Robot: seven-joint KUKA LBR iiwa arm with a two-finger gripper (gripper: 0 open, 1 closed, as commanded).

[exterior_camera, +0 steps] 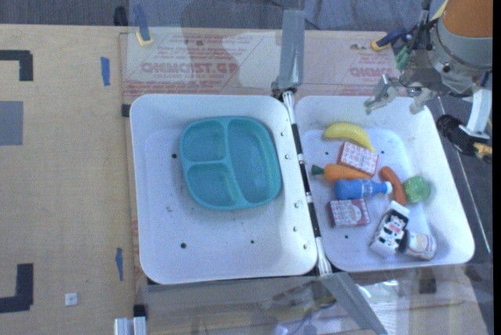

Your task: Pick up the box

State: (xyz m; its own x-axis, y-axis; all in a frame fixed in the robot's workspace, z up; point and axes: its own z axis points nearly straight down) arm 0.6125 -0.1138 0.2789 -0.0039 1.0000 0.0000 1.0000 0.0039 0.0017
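The gripper [401,93] is seen spread open with nothing in it at the back edge of the right bin [450,169], and it should be brought down straight over the box [358,158] near the bin's middle, by the banana [347,131], before being closed.

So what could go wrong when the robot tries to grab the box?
Two similar red-and-white boxes lie in the right bin, so it might take either: one touches the banana and carrot, the other lies just below the blue bottle. The toys are crowded, so the tool, now above the bin's top edge, could bump neighbours or grab the wrong thing.
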